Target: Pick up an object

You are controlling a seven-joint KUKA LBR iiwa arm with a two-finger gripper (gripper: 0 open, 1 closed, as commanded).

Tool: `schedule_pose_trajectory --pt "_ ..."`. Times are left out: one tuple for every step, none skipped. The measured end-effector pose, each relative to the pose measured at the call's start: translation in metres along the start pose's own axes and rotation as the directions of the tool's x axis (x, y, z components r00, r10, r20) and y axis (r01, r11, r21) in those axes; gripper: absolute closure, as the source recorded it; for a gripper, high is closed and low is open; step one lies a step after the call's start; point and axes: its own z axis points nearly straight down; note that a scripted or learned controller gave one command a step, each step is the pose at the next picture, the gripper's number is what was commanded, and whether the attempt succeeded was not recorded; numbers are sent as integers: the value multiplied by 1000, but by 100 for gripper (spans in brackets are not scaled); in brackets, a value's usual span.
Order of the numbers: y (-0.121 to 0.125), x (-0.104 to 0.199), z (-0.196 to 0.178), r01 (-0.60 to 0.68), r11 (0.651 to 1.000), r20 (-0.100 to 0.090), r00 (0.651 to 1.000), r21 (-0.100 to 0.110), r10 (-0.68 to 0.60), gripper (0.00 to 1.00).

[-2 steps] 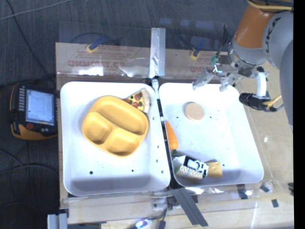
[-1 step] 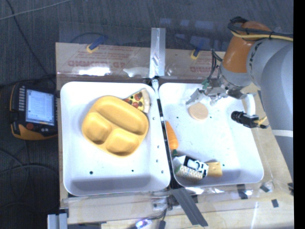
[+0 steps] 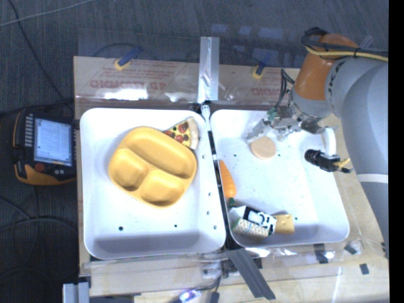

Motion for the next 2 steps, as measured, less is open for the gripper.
schedule_pose_trajectory --pt "1 1 -10 2 1000 2 1000 -1 -2 100" --pt "1 1 -10 2 1000 2 1000 -1 -2 0"
